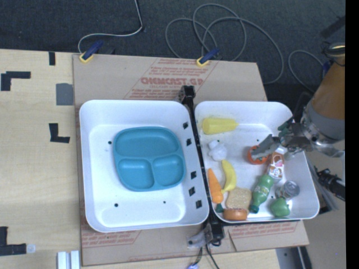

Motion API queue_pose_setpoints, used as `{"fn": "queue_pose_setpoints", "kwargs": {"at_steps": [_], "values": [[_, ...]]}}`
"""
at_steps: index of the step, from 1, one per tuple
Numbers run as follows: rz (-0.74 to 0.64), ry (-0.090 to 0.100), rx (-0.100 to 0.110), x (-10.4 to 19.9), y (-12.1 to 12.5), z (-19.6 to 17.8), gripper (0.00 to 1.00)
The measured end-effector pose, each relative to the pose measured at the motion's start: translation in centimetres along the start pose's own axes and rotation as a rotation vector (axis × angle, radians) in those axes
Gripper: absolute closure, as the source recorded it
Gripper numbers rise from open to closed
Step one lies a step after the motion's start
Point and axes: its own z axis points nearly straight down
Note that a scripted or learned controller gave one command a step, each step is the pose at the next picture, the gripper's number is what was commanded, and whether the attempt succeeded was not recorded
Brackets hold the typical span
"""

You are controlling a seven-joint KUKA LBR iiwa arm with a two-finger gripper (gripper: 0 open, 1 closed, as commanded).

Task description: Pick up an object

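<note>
Hovering gripper (268, 144) at right bin (247, 106) right edge, fingers spread over orange ring (257, 156); next: descend, pinch it.

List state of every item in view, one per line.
gripper: over right bin, above the orange ring, holding nothing visible
blue plate: flat in left bin
corn: lying on its side
banana: lying flat
carrot: lying flat
green bottle: lying, tilted
orange ring: flat, under gripper
green apple: resting in corner
</note>
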Motion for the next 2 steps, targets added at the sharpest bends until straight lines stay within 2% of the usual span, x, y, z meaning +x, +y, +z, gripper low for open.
{"fn": "queue_pose_setpoints", "kwargs": {"at_steps": [1,2], "values": [[0.001,0.001,0.002,3.6,-1.0,11.1,0.00],[0.001,0.000,-0.003,3.1,4.7,17.2,0.00]]}}
